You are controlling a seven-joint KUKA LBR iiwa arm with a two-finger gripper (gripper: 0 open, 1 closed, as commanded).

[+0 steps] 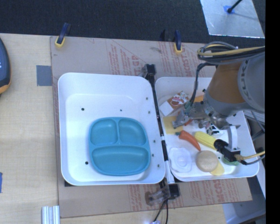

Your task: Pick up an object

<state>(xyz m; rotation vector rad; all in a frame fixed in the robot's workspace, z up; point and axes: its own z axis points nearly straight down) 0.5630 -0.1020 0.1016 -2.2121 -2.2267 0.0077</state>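
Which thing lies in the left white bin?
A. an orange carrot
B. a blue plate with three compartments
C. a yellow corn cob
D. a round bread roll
B: the blue plate with three compartments lies in the left bin, while the bread roll, the carrot and the corn cob lie in the right bin.

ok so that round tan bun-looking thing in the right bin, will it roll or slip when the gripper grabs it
The round tan bun-shaped object looks domed and smooth, so narrow fingers could slide off its curved sides. It will probably shift rather than roll far: it sits crowded against the yellow corn-shaped toy and the right white bin's near wall. It is probably light, being small like a toy.
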